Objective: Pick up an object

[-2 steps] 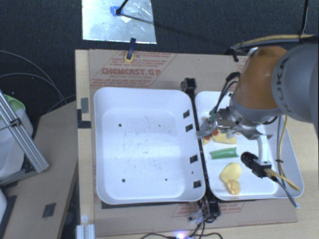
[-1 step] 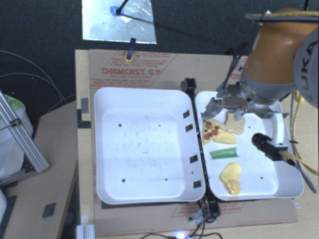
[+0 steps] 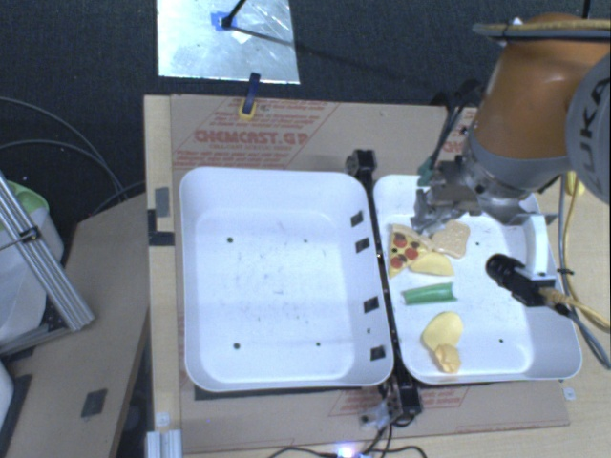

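Camera view: the hand (image 3: 434, 213) hangs low over the right bin (image 3: 549, 351), at its far left part; whether it is open or closed cannot be told. Just beneath and beside it lie a pizza slice (image 3: 405, 247) and a tan cracker (image 3: 452, 238). Nearer the camera lie a yellow wedge (image 3: 431, 264), a green pod (image 3: 429, 294) and a yellow pear-shaped piece (image 3: 443, 339).

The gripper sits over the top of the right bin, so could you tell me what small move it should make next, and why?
Probably a short descent. The gripper hangs at the upper end of the right bin, right above the pizza slice and the tan piece. Nothing shows between its fingers, so lowering onto one of those two looks the most direct way to a pick.
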Action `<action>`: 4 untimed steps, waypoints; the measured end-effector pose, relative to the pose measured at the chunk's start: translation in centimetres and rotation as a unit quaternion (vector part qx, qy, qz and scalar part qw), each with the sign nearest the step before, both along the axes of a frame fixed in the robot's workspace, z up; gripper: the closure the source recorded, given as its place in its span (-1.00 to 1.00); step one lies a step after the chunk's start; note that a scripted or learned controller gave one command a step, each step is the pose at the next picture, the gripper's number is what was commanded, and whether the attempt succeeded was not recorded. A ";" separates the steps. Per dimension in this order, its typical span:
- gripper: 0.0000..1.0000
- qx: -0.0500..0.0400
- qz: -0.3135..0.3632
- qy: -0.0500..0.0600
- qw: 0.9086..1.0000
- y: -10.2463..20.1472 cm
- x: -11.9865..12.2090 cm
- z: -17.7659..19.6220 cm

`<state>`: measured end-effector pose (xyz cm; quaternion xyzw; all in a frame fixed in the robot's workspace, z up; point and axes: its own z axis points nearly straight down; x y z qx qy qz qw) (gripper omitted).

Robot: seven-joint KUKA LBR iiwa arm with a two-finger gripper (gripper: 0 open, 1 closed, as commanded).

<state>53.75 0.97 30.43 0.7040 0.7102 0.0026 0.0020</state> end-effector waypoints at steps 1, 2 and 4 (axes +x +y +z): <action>1.00 0.001 -0.001 -0.002 1.000 1.9 -5.1 8.3; 1.00 0.001 0.001 -0.002 1.000 7.0 -5.0 15.1; 1.00 0.002 -0.001 0.000 1.000 22.7 -1.1 23.2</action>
